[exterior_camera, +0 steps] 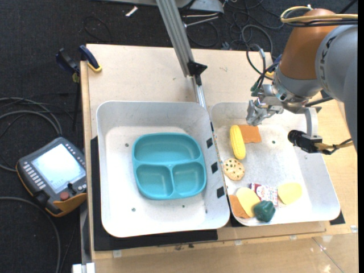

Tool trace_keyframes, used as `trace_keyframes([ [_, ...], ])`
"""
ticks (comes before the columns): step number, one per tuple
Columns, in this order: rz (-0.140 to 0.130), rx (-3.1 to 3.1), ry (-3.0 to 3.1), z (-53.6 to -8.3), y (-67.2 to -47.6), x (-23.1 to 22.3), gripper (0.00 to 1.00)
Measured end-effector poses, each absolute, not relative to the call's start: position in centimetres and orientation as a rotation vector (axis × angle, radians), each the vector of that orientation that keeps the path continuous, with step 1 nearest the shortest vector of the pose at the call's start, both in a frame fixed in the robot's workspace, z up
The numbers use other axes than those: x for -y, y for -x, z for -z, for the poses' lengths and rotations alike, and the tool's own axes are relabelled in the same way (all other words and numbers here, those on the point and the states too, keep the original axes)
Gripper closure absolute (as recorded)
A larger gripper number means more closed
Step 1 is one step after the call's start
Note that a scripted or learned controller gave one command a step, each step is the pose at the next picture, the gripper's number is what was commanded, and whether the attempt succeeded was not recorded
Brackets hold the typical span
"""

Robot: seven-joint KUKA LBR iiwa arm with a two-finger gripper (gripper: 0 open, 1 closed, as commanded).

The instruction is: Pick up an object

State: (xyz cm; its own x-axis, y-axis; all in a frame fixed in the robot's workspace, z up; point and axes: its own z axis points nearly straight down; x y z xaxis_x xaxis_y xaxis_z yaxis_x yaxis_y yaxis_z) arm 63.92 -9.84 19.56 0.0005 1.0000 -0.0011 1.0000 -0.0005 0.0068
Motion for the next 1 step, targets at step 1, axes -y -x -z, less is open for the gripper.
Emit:
trace_keyframes([
  [1, -0.008, -2.220, -2.213, -25.84, -64.60, 9.53, 1.00],
])
